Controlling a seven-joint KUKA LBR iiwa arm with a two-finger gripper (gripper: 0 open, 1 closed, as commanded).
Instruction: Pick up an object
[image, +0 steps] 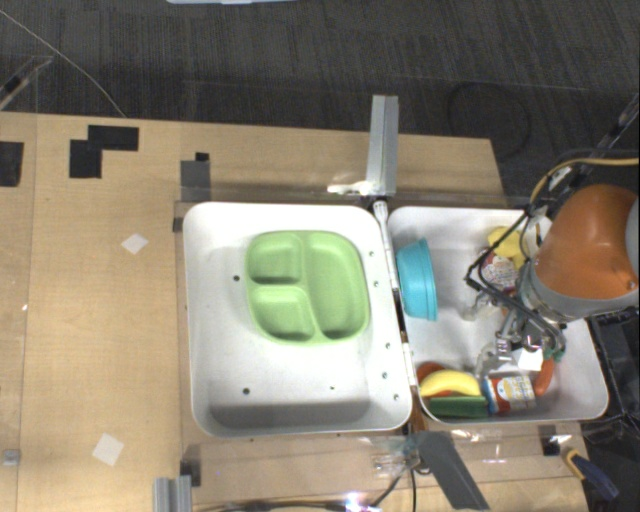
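Seen from above, a wooden worktop (90, 330) holds two white bins; the left bin (215, 300) contains a green divided tray (305, 285). In the right bin (450, 300), the claw (515, 345) hangs low near a small bottle (512, 390), a banana (450, 382) and a blue bowl (418, 280); whether it grips anything cannot be told.

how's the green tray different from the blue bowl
The green tray lies flat in the left bin; the blue bowl stands tipped on edge against the right bin's left wall. The green tray has three compartments and looks bigger; the blue bowl has one hollow.
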